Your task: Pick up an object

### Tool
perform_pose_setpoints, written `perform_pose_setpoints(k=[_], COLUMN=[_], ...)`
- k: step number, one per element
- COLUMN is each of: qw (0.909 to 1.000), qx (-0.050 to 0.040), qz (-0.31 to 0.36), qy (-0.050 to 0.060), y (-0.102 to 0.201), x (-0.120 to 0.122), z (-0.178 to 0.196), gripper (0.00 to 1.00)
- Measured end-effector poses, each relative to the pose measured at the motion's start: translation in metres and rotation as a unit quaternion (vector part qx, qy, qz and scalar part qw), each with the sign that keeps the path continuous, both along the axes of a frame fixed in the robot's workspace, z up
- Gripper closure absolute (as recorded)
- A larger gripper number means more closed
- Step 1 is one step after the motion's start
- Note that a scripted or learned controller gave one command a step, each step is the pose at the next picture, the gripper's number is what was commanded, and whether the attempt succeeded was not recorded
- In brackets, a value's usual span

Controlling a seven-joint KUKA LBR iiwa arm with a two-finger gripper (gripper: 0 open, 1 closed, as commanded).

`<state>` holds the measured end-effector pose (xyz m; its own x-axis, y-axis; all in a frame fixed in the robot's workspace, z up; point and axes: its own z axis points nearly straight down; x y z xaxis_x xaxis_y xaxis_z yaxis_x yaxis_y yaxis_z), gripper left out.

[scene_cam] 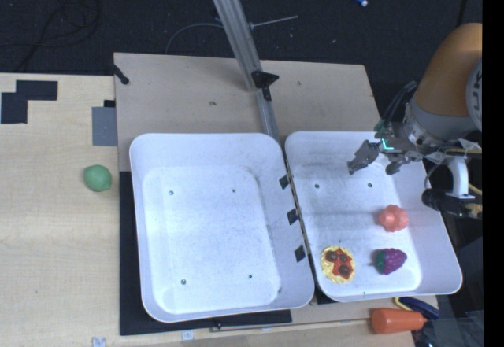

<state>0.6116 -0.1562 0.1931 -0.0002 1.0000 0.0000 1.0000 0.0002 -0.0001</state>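
Above the upper part of the right bin (441, 255) we see the hand (378, 158), carried in from the right by the grey arm with its orange band (457, 70). Its two dark fingers stand apart, one reaching left and one lower right, and nothing lies between them. The hand hangs over bare bin floor, well apart from every object.

Moving outward, we find three candidates in the lower half of the same bin: a pink rounded object (392, 218) nearest the hand, a purple grape-like cluster (390, 260) below it, and a yellow piece with red spots (338, 264) near the bin's lower left. The left bin (150, 153) lies just beside the right one. On the counter (47, 219) we note a green ball (98, 178) to the far left and an orange object (396, 319) just below the right bin's front edge.

We judge the step in hand to be the approach: no object is yet chosen or touched. The next move, in our reading, calls for travel toward the lower half of the bin, centring the spread fingers over one object, most readily the pink one, then descent and closure around it.
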Motion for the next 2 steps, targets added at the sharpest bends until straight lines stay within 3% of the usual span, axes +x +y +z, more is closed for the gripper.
perform_pose_setpoints(k=[1, 2], qw=[1.0, 1.0], qx=[0.0, 0.0003], qz=[0.0, 0.0], qy=[0.0, 0.002], y=[0.0, 0.002], x=[0.0, -0.001], z=[0.0, -0.043], gripper=[0.0, 0.0])
